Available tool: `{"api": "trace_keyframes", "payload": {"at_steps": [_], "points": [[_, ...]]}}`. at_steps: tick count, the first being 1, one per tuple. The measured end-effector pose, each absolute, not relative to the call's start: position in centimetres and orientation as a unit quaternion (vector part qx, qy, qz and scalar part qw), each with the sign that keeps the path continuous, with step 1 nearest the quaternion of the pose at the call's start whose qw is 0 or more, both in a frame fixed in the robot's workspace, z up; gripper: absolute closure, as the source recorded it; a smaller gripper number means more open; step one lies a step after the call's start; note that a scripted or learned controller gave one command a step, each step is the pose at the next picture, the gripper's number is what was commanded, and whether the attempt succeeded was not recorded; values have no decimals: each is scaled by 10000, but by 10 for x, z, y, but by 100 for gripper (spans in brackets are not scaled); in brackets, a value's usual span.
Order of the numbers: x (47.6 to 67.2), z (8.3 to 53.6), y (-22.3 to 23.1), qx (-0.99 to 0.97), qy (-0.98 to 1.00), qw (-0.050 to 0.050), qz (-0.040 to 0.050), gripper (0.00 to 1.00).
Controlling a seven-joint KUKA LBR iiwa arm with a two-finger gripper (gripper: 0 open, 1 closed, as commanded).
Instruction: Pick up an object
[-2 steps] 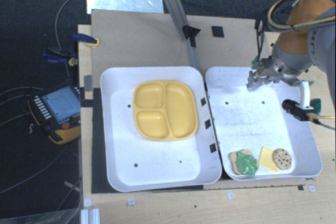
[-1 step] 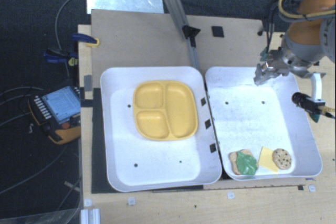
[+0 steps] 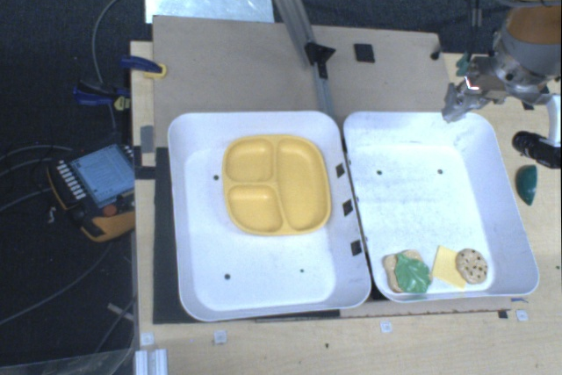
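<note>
Near edge of right bin [image 3: 505, 189]: green toy [image 3: 411, 273], yellow wedge [image 3: 449, 267] and cookie [image 3: 472, 264] in a row, touching or nearly so. Left bin [image 3: 198, 259]: yellow divided plate [image 3: 276, 184], upright. Hand [image 3: 457, 104] over right bin's far right corner, holding nothing; finger spacing cannot be told.

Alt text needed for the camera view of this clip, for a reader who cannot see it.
A grey robot arm's two-finger gripper hovers at the far right corner of the right white bin, holding nothing visible. A green leafy toy, a yellow cheese wedge and a chocolate-chip cookie lie at that bin's near edge. The left white bin holds a yellow three-compartment plate.
</note>
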State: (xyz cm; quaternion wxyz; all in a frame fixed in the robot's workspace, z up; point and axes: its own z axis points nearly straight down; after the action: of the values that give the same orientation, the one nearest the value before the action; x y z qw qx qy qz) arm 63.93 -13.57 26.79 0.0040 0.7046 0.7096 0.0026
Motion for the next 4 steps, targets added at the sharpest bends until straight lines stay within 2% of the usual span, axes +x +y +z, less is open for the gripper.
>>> {"api": "trace_keyframes", "payload": {"at_steps": [1,4], "points": [[630,264,-91,7039,7103,3,8,100],[576,220,45,7037,7105,-12,-1,100]]}}
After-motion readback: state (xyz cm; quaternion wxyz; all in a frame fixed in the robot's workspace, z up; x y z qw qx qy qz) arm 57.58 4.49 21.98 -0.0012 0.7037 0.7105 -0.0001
